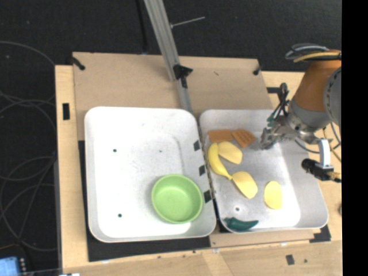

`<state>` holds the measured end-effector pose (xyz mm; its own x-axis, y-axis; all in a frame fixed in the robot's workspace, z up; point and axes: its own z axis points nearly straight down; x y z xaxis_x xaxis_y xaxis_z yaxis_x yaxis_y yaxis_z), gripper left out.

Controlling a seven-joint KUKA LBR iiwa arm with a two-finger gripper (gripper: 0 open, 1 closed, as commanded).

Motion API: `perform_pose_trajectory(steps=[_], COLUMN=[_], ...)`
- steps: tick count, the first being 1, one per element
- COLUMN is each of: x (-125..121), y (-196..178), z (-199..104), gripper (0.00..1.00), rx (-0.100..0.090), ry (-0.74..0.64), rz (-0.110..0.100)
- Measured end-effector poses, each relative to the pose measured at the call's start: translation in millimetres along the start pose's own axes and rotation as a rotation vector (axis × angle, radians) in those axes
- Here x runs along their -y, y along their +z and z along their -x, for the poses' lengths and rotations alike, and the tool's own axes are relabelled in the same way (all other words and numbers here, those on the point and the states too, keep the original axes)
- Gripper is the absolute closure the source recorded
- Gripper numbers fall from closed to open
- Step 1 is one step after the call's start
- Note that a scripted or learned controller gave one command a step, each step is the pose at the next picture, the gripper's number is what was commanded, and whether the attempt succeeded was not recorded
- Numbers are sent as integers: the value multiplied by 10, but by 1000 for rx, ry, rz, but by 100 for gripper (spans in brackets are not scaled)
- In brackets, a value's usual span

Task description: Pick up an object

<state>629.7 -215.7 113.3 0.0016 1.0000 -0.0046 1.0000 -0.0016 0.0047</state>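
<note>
camera view: gripper (268,138) low in right bin (313,211), right of orange block (231,136); jaw state unclear; nothing lifted yet.

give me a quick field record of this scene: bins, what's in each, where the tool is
left bin: holds a green bowl near its front right corner
right bin: holds an orange-brown flat piece at the back, a banana by the left wall, three pale yellow pieces, and a dark green item at the front edge
arm: reaches in from the right
tool: over the back of the right bin, right of the orange-brown piece
holding: nothing seen between its fingers
</note>
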Motion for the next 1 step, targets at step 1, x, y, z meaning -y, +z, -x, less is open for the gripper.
perform_pose_trajectory(steps=[1], x=[-38], y=[-654], z=[7], gripper=[100], rx=[-3], ry=[-4], rz=[4])
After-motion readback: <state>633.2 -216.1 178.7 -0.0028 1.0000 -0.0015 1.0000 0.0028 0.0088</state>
